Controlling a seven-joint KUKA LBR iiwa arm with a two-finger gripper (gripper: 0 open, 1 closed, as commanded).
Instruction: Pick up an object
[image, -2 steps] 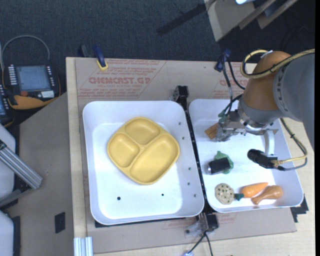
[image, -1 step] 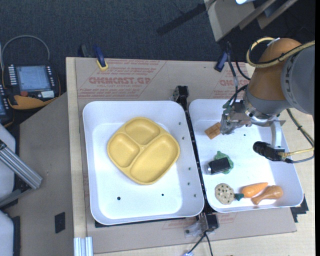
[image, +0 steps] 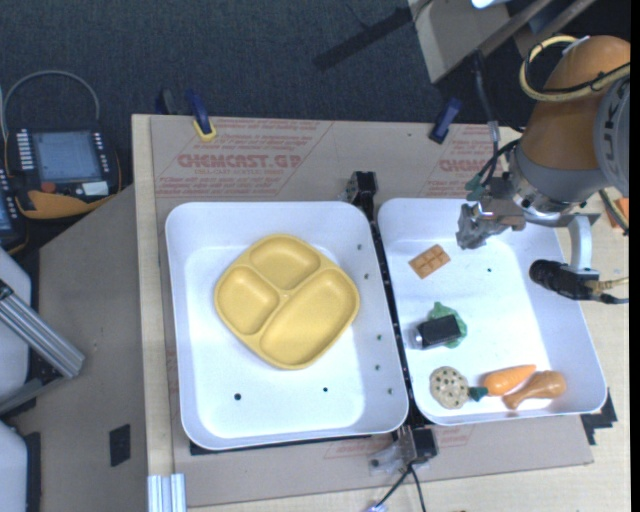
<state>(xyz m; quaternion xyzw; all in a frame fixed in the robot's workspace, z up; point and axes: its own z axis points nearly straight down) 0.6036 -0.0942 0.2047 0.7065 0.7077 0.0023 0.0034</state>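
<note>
Nearest you, the cookie (image: 448, 386), carrot (image: 508, 379) and drumstick (image: 538, 387) crowd the right bin's (image: 560, 330) front rim — nothing is picked yet. Mid-bin, the green toy (image: 441, 329) has free floor around it. Farther back, the cracker (image: 430, 262) lies beside the gripper (image: 472, 232); you can't tell its opening.

Both bins, the left bin (image: 200, 300) and the right bin (image: 540, 320), were plain white, and the divided plate (image: 287, 300) in the left one was pale yellow throughout. The right one held a tan waffle-gridded cracker (image: 429, 262), a green and black toy (image: 441, 329), a beige dark-speckled cookie (image: 448, 386), an orange carrot (image: 506, 379) and a tan-brown drumstick (image: 538, 388). The arm (image: 575, 110) was grey with an orange band.
</note>
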